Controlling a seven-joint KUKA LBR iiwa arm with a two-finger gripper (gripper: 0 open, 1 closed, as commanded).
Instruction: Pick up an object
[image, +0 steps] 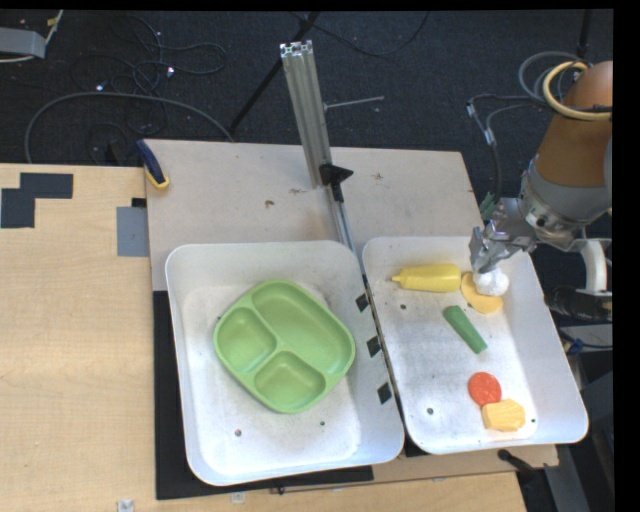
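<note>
In the right bin (430, 415) lie a yellow bottle-shaped piece (428, 278), a green stick (465, 329), a red disc (484, 386) and a yellow-orange block (504, 415). At the bin's far right edge a white piece on a yellow one (486, 294) sits directly under my gripper (487, 262). The gripper hangs low over that white piece and seems to touch it. The arm with its orange band (578, 105) comes in from the right.
The left bin (200, 440) holds a green divided plate (284, 344). A metal post (310, 110) rises behind the two bins. Black clips sit on the rim between the bins.
</note>
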